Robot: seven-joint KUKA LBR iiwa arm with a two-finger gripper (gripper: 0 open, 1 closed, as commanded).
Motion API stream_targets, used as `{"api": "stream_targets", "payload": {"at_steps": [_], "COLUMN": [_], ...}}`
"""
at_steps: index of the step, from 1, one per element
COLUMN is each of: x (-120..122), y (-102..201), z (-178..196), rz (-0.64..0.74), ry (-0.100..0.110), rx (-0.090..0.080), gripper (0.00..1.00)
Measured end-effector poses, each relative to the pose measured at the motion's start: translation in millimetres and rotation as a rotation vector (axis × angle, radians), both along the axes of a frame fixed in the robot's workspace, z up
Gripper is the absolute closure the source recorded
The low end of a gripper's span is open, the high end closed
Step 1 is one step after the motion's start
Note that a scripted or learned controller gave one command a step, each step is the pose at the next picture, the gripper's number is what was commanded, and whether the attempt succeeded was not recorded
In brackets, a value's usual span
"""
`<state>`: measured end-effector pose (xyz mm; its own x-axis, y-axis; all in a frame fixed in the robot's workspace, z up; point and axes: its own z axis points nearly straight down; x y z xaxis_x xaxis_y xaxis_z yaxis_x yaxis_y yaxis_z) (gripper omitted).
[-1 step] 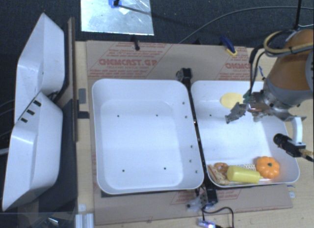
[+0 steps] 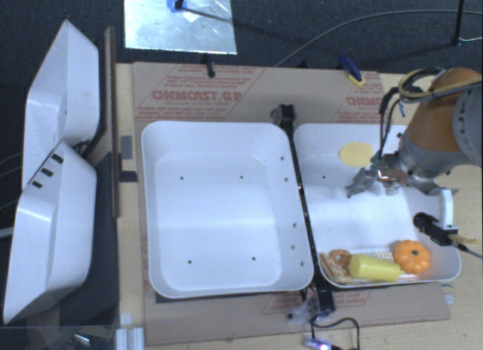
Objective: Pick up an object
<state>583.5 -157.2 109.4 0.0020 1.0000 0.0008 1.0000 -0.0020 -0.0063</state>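
Left bin [image 2: 219, 152]: bare floor, wide room.
Right bin [image 2: 362, 224]: middle floor free; things crowded along near edge.
Arm [image 2: 441, 126]: over right bin's right rim.
Gripper [image 2: 362, 182]: low over bin's upper middle, fingers spread, pinching nothing.
Yellow disc [image 2: 356, 153]: just beyond gripper, near far wall.
Yellow block [image 2: 373, 268], orange pumpkin [image 2: 411, 256], pretzel [image 2: 337, 260]: near edge, well apart from gripper.

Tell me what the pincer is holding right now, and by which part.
Nothing is seen between the fingers of the pincer. It hangs over the right bin, near the yellow disc, far from the orange pumpkin.
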Motion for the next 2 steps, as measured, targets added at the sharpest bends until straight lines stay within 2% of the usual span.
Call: {"api": "stream_targets", "payload": {"at_steps": [1, 2], "x": [35, 82], "y": [-33, -34], "z": [-26, -25], "rz": [0.001, 0.004], "ry": [-0.006, -0.009], "rx": [-0.001, -0.001], "gripper": [0.0, 0.0]}}
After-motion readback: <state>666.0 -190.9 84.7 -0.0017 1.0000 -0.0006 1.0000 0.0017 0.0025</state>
